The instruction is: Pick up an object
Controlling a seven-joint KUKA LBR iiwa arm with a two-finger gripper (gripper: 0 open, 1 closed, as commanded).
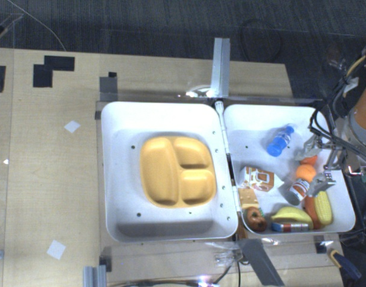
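Observation:
The right bin (249, 124) holds several small objects. A blue bottle (280, 141) lies toward the back. An orange ball (305, 172) sits beside a small red-labelled can (297, 190). A corn cob (322, 208) and a banana (292, 214) lie along the front wall. A brown donut (255, 219) and a printed snack packet (258, 179) are at the front left. My gripper (319, 167) hangs low over the bin's right side, right by the orange ball and the can. It hides part of the things under it.
The left bin (120, 160) holds a yellow divided tray (176, 171). A metal post (221, 67) stands behind the wall where the two bins meet. Cables (326, 115) hang from the arm over the right bin's back right corner.

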